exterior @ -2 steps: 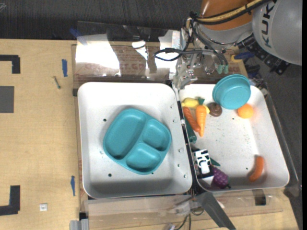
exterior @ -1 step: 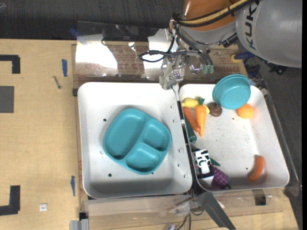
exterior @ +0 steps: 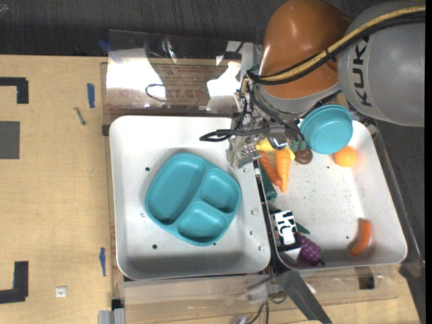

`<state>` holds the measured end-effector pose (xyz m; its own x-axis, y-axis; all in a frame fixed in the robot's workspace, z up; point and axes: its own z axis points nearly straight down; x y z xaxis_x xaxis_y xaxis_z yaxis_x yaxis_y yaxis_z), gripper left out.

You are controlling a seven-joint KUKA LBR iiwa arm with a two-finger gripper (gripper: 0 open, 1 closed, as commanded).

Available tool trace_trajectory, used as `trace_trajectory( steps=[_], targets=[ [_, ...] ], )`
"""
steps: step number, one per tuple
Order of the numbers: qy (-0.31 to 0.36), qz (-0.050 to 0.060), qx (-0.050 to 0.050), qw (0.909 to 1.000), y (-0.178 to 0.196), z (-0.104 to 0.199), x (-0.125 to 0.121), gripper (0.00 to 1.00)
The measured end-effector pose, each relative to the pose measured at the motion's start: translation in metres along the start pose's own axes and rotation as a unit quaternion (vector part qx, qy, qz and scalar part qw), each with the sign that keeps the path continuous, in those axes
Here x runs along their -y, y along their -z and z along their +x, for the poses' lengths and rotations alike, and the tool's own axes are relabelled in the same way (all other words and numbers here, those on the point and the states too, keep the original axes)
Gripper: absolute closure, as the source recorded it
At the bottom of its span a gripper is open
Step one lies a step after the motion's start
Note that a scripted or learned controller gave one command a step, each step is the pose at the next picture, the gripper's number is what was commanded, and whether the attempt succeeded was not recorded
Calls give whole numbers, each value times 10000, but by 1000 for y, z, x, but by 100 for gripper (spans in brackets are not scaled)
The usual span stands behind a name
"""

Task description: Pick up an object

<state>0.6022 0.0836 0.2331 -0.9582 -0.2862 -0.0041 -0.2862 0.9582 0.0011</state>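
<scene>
Carrot [exterior: 282, 167], orange toy, lies at left edge of right bin [exterior: 385, 201], just under the gripper [exterior: 260, 142]. Camera view: arm [exterior: 317, 39] reaches in from upper right, gripper low over the bins' shared wall, near or touching carrot top; jaw state cannot tell, cluttered there. Likely step: grasp attempt at the carrot, lift not yet done. Next move calls for closing on it, then rising straight. Teal cup [exterior: 327, 130], orange ball [exterior: 345, 156], grapes [exterior: 309, 251] nearby; teal divided plate [exterior: 194, 198] in left bin [exterior: 128, 181].
</scene>
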Motion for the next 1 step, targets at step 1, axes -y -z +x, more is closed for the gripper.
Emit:
trace_trajectory(
  steps=[1],
  targets=[
    [1804, -11, -21, 9836, -93, 69, -47, 100]
  ],
)
